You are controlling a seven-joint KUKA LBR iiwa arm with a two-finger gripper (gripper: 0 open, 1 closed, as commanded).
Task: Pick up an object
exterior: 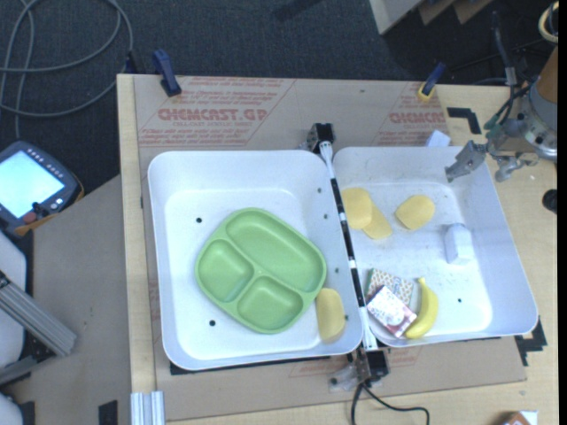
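Note:
My gripper [485, 165] hangs over the far right corner of the right bin [518, 277], open, with nothing between its fingers. Below it in that bin lie a yellow lump [415, 212], two more yellow pieces [358, 206] [378, 227] near the divider, a small pale block [456, 243], a banana [426, 311] and a checkered packet [390, 301] at the front. The left bin [161, 177] holds a green divided plate [260, 269] and a yellow piece [330, 313] at its front right corner.
The two bins meet along a black clip line [341, 228]. Blue and yellow clamps [165, 71] [431, 81] hold the cardboard base at the back. A handheld screen [31, 184] sits off the bench at left.

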